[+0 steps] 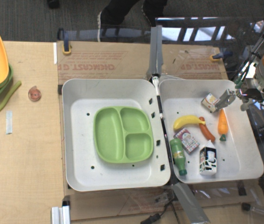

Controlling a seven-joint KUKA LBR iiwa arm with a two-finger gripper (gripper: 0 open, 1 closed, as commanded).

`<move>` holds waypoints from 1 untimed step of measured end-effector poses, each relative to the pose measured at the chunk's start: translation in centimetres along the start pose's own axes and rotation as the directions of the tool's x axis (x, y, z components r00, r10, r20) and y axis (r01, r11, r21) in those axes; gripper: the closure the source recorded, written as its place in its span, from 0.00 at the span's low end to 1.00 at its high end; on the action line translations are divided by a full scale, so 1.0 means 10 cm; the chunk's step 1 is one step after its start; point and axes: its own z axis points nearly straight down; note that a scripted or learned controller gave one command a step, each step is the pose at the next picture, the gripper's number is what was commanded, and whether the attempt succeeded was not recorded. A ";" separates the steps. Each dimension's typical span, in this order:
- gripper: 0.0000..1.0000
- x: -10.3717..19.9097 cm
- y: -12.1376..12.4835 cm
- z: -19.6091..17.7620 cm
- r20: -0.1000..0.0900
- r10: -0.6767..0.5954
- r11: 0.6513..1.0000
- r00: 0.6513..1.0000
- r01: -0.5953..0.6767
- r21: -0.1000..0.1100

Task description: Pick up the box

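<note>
Several items crowd our right bin; gripper, jaw state unclear, hovers near small box we must descend upon.

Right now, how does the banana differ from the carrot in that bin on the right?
The banana is yellow and curved; the carrot is orange and straight, with a green end. The banana lies crosswise near the bin's middle, while the carrot lies lengthwise, closer to the right wall, below the gripper. Both lie flat in the right bin.
</note>
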 end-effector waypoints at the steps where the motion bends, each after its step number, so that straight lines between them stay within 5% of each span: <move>1: 0.00 0.57 0.02 0.68 0.000 0.019 1.000 1.000 -0.019 0.001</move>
